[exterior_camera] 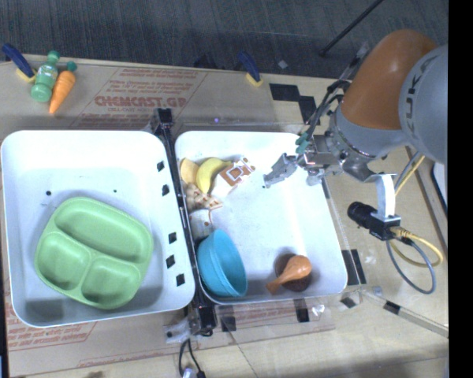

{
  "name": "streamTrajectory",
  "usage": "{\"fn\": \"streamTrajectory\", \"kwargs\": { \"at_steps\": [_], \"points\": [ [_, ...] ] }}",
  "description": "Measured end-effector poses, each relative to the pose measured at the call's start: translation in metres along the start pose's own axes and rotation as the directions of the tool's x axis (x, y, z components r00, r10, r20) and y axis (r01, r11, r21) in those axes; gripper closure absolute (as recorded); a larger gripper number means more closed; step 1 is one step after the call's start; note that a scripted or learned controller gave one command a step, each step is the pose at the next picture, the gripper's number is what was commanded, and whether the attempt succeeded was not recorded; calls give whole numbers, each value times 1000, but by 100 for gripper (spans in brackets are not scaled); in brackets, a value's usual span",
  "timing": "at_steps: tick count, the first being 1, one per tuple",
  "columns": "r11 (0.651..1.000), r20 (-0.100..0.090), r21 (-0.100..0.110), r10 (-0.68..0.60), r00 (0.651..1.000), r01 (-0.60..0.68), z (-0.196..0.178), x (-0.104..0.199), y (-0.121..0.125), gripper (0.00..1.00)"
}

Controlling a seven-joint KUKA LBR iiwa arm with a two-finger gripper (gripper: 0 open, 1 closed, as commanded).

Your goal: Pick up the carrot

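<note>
The carrot (60,91) is orange with a green top. It lies on the cardboard beyond the far left corner of the left bin (16,156), outside both bins, beside a green toy bottle (42,80). My gripper (277,172) hangs over the far middle of the right bin (315,211), well to the right of the carrot and apart from it. Nothing shows between its tips. Just left of the gripper lie a small brown and white box (238,172) and a yellow banana (208,175).
The left bin holds a green divided plate (94,250). In the right bin, a blue bowl (221,264) sits at the near left and an orange-brown drumstick-shaped toy (290,272) at the near right. Blue clips (17,61) sit on the cardboard's far edge.
</note>
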State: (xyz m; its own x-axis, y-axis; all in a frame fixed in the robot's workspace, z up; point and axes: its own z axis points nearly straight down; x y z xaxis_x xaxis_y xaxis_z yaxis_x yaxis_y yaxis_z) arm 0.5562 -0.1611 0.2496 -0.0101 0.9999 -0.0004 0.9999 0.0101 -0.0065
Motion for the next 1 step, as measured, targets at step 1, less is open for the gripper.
{"fn": "streamTrajectory", "kwargs": {
  "at_steps": [1],
  "points": [
    [999, 0, 8, -39, 999, 39, 79, -51, -34, 0]
  ]
}}
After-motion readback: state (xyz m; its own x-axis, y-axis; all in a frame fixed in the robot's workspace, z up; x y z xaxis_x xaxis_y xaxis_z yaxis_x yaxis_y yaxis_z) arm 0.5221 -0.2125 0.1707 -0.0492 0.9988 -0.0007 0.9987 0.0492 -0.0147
